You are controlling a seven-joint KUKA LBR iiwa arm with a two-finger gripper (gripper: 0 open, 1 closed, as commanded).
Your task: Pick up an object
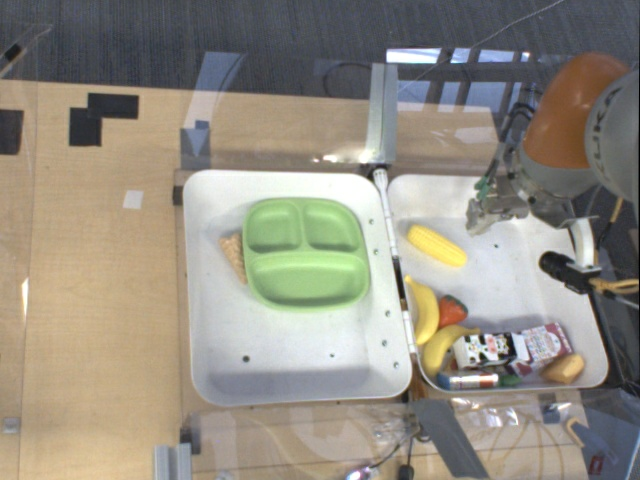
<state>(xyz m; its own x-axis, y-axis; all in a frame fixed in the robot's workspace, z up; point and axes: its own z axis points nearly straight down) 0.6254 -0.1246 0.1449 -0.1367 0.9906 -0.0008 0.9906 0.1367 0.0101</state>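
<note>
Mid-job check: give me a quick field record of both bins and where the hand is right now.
left bin: green three-compartment plastic plate, a tan cracker-like piece at its left edge
right bin: yellow toy corn cob alone near the top; bananas, red item, small cartons clustered along the bottom
hand: above right bin's upper part, right of corn cob
held: nothing visible

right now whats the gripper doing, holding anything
gripper: over the back of the right bin, above the corn cob, nothing visibly held; open or closed cannot be told.
</note>
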